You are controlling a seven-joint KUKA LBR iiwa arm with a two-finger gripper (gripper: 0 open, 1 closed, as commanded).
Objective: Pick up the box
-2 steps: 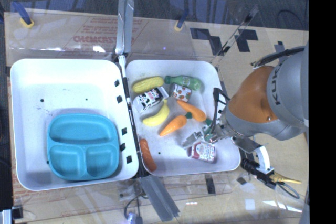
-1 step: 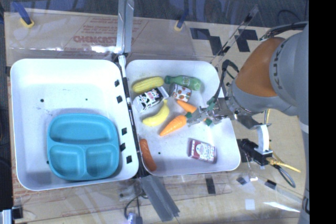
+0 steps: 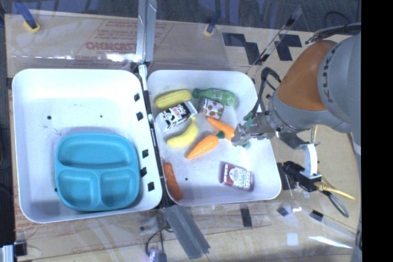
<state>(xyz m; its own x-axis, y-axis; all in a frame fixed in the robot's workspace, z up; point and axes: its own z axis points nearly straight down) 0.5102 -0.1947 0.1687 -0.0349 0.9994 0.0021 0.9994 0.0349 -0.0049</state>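
At the near edge of the right white bin [image 3: 265, 192] we see the small maroon carton box [image 3: 236, 176] lying flat on the bin floor, apart from the other items and well clear of the arm. Near the left wall of that bin lies an orange-red sausage-shaped toy [image 3: 171, 181]. In the left white bin [image 3: 24, 132], a blue plastic tray with three compartments [image 3: 97, 170] rests toward the near side.

Farther in, an orange toy carrot [image 3: 202, 145] sits near the bin's middle, just beside a yellow toy banana [image 3: 183, 135]. A second, smaller orange carrot [image 3: 220, 126] lies to its right, its tip close to the gripper [image 3: 241, 136].

The gripper hangs low over the right side of the right bin, beside that small carrot; we cannot tell how it is set. Nothing is visibly held in it. The grey arm with its orange band [image 3: 310, 80] reaches in from the right.

Farther still we find a black-and-white patterned carton [image 3: 175, 115], a small printed white box [image 3: 212, 108], a yellow corn cob [image 3: 172, 97] and a green bottle-shaped toy [image 3: 215, 95].
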